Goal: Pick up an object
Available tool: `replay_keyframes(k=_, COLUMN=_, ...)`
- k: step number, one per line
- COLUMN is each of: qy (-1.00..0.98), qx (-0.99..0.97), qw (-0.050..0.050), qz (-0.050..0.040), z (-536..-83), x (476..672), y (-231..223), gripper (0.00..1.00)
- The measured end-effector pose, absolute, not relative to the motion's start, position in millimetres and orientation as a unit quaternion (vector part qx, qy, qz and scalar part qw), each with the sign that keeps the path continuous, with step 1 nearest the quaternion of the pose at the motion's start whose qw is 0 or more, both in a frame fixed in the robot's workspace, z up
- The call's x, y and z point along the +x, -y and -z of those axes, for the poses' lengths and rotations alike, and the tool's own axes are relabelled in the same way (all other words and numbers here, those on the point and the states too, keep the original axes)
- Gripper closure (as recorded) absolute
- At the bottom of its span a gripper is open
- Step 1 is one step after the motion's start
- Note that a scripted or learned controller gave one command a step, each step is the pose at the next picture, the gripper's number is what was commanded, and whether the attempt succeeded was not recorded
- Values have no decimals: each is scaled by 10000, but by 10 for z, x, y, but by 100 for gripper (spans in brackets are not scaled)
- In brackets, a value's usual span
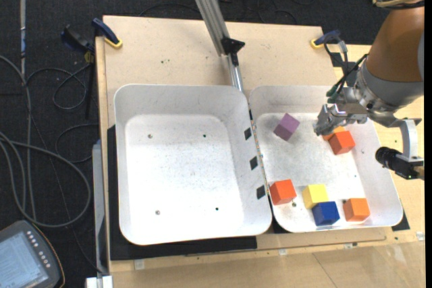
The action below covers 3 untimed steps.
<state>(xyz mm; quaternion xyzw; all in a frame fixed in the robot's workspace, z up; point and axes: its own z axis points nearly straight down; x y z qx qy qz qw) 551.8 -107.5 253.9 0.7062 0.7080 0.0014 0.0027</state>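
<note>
Bench (169, 44) comes first, a big tan board with two white bins on top. On the left sits the left bin (135, 145), wide and shallow with tiny dark specks on its floor. Next to it, touching along the middle edge, is the right bin (385, 165), and all the blocks are in this one.

From the right side comes the robot arm (398, 57), fat and grey with an orange part up high. It bends down over the right bin. A long grey pole (206, 0) slants across the top of the bench and ends near where the two bins meet.

At the end of the arm is the gripper (327, 125). It hangs low over the bin, just beside the orange block near the claw (341, 142), which lies right under and a little to the right of it. I cannot tell if the claw is spread or pressed together, and no block shows between its tips.

A purple block (287, 126) sits tilted to the left of the claw. Near the front edge are four more: an orange block on the left (283, 191), a yellow block (314, 195), a blue block (326, 213) touching the yellow one, and an orange block on the right (356, 209).
</note>
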Motion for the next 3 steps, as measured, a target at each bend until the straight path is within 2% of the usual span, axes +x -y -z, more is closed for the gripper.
replay_keyframes(k=1, qy=-7096, qx=7046, qw=10, qz=-16, z=-2608, x=5704, y=574, gripper=100)
replay_keyframes(k=3, qy=-7101, qx=7041, qw=0, qz=-7, z=-2330, x=5999, y=-479, gripper=100)
